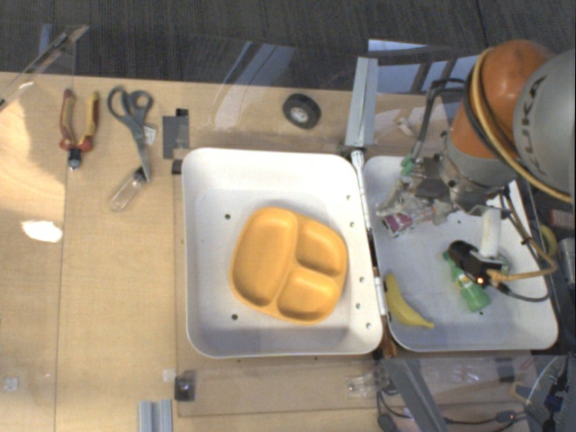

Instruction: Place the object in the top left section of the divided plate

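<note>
- Pliers [75, 126] and scissors [135, 124] lie on the bare bench at far left, out of play.
- The yellow divided plate [290, 264] sits in the left bin [211, 196]; its top left section holds nothing.
- In the right bin [522, 322], a banana [403, 304] lies by the left wall. A pink-and-white packet [399, 220], likely the object, lies just beside the gripper [421, 192].
- Whether the pincer is open or gripping cannot be told. A weak hold could drop the packet on the wall between the bins.

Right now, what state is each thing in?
Divided plate: upright in left bin, sections empty.
Banana: lying in right bin, outside plate.
Green object: lying in right bin.
Pink packet: lying near tool.
Scissors: closed, on bench.
</note>
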Tool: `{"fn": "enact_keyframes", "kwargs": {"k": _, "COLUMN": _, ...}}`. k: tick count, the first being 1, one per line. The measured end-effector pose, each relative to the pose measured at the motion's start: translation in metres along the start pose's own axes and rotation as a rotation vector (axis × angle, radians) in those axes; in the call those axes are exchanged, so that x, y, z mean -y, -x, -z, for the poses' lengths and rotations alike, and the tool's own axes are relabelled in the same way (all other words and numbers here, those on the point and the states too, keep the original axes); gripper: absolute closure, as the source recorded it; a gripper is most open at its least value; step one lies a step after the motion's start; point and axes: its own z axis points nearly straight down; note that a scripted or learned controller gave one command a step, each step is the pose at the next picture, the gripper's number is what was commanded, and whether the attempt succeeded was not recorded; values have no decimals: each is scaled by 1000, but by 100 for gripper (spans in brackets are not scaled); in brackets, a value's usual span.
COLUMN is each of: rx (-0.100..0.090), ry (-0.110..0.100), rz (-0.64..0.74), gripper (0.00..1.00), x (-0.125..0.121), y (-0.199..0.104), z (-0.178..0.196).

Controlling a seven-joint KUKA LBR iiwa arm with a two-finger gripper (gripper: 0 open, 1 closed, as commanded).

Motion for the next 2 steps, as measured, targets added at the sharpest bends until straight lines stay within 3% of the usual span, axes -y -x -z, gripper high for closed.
{"fn": "enact_keyframes", "kwargs": {"k": 1, "rx": -2, "ry": -1, "rz": 159, "gripper": 100, "x": 31, "y": -74, "z": -34}}
{"fn": "enact_keyframes", "kwargs": {"k": 2, "rx": -2, "ry": -1, "rz": 158, "gripper": 0, "x": 31, "y": -74, "z": -34}}
